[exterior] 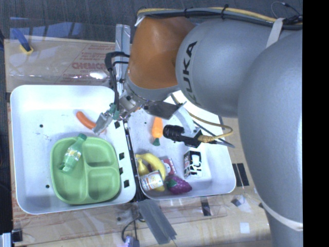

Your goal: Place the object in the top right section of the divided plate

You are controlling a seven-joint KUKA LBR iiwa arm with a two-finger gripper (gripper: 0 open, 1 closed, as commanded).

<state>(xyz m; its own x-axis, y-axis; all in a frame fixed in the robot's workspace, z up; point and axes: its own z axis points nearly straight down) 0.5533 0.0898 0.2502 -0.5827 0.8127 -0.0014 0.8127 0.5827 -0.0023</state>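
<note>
A green divided plate [97, 181] lies in the left bin [31, 117], toward its front. A small green bottle [72, 154] lies tilted in the plate's large left section, its cap at the plate's far rim. The plate's top right section [100, 156] holds nothing. An orange sausage-like piece [85, 119] lies on the bin floor behind the plate. My gripper [105, 120] hangs low over the left bin's right side, just right of that orange piece and above the plate's far right corner. I see nothing clearly held in it.
The right bin [226, 174] holds a carrot [157, 128], a banana [149, 163], a small jar [152, 181], a purple fruit [178, 185] and a white box with black print [194, 164]. The arm's bulk covers that bin's far half. The bins' shared wall [128, 158] runs just right of the plate.
</note>
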